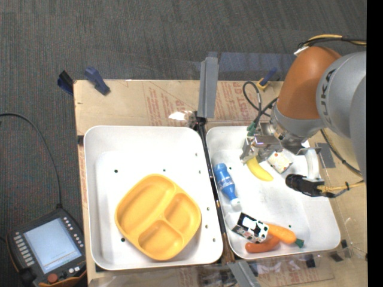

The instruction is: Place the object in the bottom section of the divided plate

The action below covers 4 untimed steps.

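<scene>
Two shallow white bins stand side by side on the surface, and I take the yellow three-section plastic plate in the left bin as landmark. To the right of the plate, in the other bin, the pincer hangs just above a small yellow toy banana; whether it is apart or together I cannot tell. The banana looks light, stiff and smooth, so it may slip; I would take it across its thick middle. Nearer to the plate lies a blue plastic bottle, and an orange toy carrot lies further right
</scene>
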Tool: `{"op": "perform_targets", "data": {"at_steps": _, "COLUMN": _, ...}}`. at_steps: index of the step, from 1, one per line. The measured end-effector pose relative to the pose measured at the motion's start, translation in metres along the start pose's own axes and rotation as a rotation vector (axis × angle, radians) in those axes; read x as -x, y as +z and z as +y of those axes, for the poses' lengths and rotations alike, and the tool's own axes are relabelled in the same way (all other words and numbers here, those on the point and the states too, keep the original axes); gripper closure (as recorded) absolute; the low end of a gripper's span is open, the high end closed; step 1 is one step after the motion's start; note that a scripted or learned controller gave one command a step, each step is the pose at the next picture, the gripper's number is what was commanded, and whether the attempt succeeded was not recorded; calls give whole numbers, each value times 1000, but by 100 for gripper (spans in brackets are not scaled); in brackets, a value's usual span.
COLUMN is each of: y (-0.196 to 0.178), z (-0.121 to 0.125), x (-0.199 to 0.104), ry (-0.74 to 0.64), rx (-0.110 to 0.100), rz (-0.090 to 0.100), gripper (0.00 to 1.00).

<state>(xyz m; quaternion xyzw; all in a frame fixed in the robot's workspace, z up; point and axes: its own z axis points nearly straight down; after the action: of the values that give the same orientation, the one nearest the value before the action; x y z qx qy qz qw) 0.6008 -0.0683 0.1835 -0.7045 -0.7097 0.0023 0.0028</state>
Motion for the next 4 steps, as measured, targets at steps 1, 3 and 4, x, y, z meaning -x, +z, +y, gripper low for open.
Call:
{"op": "perform_targets", "data": {"at_steps": 1, "y": -19, "z": -46, "x": -96, "ry": -171, "rx": -2, "rz": 0, "gripper": 100}}
{"op": "perform_targets", "data": {"at_steps": 3, "y": -14, "z": -37, "x": -119, "ry": -301, "rx": -3, "rz": -1, "gripper": 100}}
{"op": "perform_targets", "data": {"at_steps": 4, "y": -59, "z": -9, "x": -162, "ry": -415, "rx": 1, "rz": -2, "gripper": 100}}
